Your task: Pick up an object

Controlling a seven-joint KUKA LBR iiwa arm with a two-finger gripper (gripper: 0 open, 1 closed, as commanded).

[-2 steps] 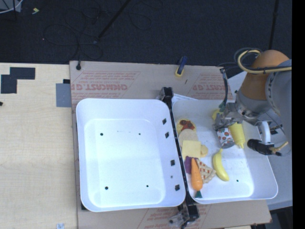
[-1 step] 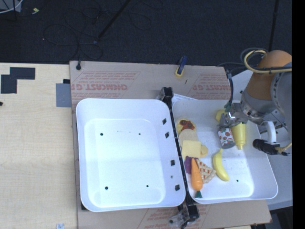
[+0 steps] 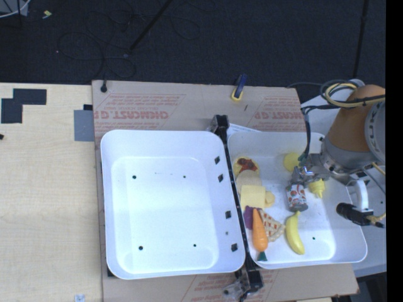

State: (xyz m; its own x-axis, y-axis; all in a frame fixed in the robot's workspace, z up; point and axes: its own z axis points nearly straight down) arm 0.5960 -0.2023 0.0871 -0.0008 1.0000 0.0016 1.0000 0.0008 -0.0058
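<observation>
The pincer hung low over a small can in the right bin, apparently lining up a grasp, its opening impossible to tell.

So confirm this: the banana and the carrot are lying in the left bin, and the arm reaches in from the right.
Not quite. The camera view shows the banana and the carrot lying in the right bin, not the left bin. The rest stands: the arm reaches in from the right.

arm: grey casing | orange band | black and yellow cables looped on top
</observation>
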